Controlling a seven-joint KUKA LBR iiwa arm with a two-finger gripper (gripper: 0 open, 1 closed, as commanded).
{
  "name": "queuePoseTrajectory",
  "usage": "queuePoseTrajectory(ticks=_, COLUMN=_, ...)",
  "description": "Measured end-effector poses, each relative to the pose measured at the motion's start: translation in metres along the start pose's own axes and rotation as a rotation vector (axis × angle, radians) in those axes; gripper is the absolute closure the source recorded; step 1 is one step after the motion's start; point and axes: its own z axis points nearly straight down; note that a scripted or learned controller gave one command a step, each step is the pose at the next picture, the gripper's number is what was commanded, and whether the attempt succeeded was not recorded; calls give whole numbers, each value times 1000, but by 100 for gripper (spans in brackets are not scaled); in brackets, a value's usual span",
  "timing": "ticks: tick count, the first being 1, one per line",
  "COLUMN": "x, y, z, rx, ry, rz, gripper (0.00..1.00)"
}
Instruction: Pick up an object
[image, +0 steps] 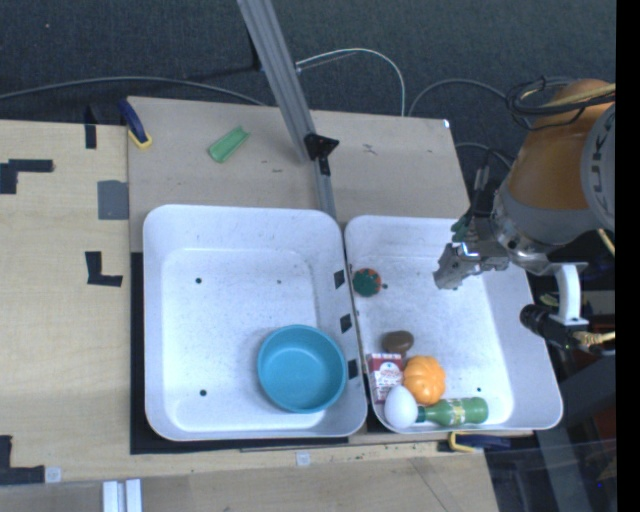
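1. Claw (452, 272) hangs over the right bin (520, 330); whether it is spread or pressed together, I cannot tell.
2. Nearest: egg (400, 408), green bottle (455, 411), orange (424, 378), red carton (386, 376).
3. Farther: brown lump (398, 341), then green ball (367, 282).
4. Blue bowl (301, 367) sits in the left bin (200, 250).

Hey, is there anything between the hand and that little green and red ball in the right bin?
Nothing visible. The hand sits over the right bin's upper part, and only bare white floor shows between it and the small green and red ball near the divider. The brown object, orange and bottle cluster nearer the front, off that line.
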Motion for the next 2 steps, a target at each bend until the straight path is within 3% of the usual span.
queuePoseTrajectory(ticks=2, x=100, y=39, z=-10, rx=-2, ry=0, rz=0, gripper=100)
